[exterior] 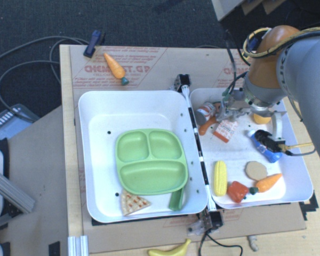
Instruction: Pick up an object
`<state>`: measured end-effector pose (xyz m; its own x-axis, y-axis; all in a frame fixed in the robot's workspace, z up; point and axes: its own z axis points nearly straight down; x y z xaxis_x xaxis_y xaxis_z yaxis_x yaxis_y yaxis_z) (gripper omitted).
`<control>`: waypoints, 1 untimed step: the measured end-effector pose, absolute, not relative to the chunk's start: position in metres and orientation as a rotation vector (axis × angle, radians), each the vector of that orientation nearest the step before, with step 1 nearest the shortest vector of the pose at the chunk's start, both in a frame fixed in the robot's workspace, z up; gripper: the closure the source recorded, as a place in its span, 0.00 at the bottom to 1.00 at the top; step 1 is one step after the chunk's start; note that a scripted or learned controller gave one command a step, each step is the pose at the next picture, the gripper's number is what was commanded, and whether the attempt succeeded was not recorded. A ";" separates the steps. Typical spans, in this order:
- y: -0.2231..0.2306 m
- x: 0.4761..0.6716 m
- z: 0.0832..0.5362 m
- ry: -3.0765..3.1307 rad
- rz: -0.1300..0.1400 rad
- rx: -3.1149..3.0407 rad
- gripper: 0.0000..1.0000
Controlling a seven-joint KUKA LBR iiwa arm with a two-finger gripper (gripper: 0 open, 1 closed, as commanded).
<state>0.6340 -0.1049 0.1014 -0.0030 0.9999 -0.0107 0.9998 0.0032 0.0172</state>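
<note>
Gripper (230, 106) low in right bin (293, 193), far-left corner, directly over red-and-white packet (224, 130); cannot tell its state. Packet's long axis slanting toward divider, orange piece (206, 126) just beside.

Bench (149, 65) bearing two white bins side by side: left bin (96, 143), right bin (293, 188). Directly on the board: carrot (115, 68) behind the left bin; banana (170, 248) at the front edge
</note>
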 end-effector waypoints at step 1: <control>-0.034 0.571 0.185 2.222 0.002 2.219 1.00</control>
<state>0.5709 -0.0341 0.1850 -0.0014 1.0000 0.0003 1.0000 0.0014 0.0015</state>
